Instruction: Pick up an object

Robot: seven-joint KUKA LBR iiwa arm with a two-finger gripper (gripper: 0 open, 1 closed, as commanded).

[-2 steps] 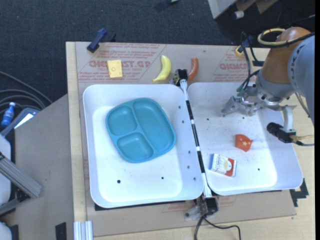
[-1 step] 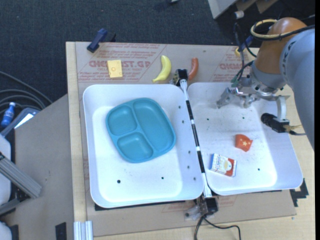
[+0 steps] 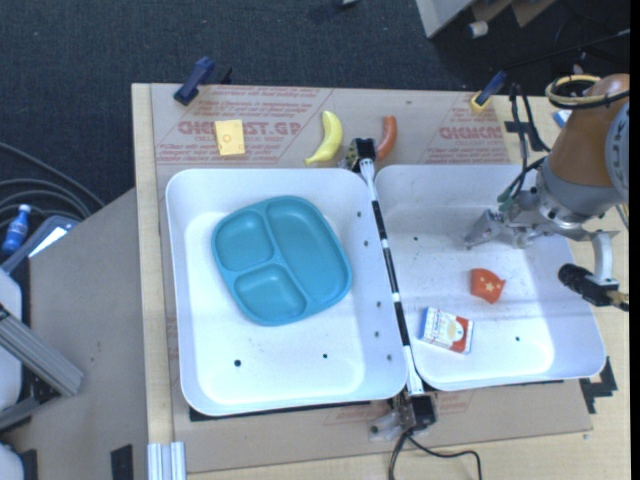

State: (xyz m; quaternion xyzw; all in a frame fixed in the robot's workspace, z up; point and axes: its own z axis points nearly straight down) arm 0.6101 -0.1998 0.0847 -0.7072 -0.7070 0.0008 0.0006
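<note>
With its finger state impossible to tell, the gripper (image 3: 492, 230) hangs above the strawberry (image 3: 487, 285), so a descent may slip off the rounded fruit.

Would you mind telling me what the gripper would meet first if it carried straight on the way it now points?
The gripper points toward the picture's left, low over the right bin. Going straight on, it would probably meet the divider between the bins first, though its height is hard to judge.

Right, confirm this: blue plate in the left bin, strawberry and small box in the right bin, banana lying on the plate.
Wrong on the banana: the camera view shows it on the bench behind the bins. The blue plate, strawberry and box are as stated.
</note>
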